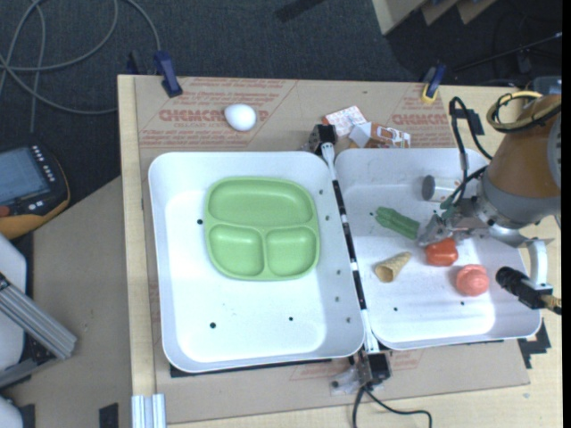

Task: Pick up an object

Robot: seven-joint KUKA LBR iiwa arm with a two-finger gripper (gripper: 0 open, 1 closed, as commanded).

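Red print on the cardboard sheet (268, 96) under the bins: a large outlined word starting "CHEMC…" left of the white egg-shaped object (239, 116), rest of the letters not resolvable; same style of word repeats at the sheet's upper right, near the blue clamp (434, 82), partly covered by the right bin (393, 163), reads roughly "…EMCO…"; a line of smaller red text runs above each word along the top edge, too small to read; small packets (366, 130) at the back between the bins carry red and white printing, illegible; dark handheld device (27, 178) at far left has a lit screen, content unreadable.
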